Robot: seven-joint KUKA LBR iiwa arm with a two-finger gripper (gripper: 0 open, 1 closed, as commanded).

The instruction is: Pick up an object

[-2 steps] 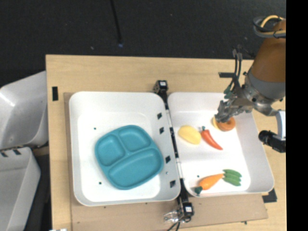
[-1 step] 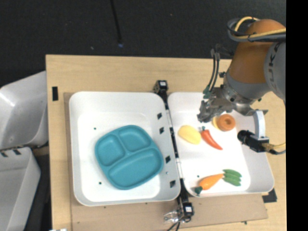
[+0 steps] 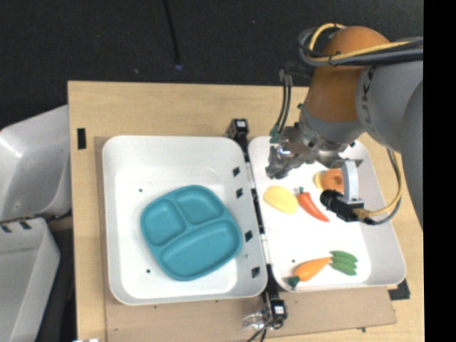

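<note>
Yellow toy [image 3: 281, 199] lies just below the jaws, whose opening I cannot tell, near right bin [image 3: 381, 251] edge

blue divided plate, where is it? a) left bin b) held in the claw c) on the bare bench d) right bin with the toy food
a: the blue divided plate lies flat in the left bin, while the yellow lemon and the carrot are in the right bin.
</note>
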